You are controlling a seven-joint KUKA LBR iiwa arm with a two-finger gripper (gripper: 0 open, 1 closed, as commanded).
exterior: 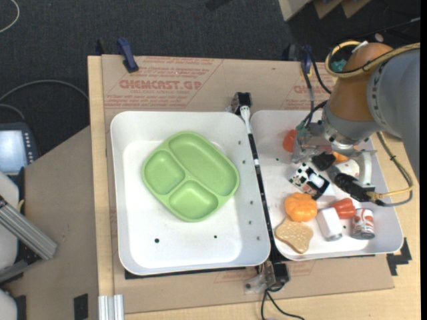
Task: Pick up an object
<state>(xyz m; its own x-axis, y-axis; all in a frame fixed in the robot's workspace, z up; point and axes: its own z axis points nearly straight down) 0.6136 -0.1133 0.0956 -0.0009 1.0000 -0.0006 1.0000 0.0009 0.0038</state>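
The camera view looks down on a bench with two shallow white bins side by side. The left bin (133,239) carries a green divided plate (191,176) near its middle, turned at a slant, with three compartments. The right bin (387,235) holds the small things. An orange pumpkin-shaped toy (301,207) lies toward the bin's near edge, and a tan slice of toast (294,235) lies just beside it at the near left corner. A white cylinder (329,223) sits right of the pumpkin, touching or nearly touching a red piece (344,208), and a small can with a red label (363,223) lies close to the near right corner. A black-and-white patterned toy (303,176) rests near the bin's middle, and a red-orange object (289,140) shows by the far left edge, partly hidden.

The arm reaches in from the right, its orange band over the far part of the right bin — the gripper (325,159) hangs low among the objects, just beside the black-and-white toy. Whether it is parted or closed cannot be told, and nothing visibly sits in its grasp.
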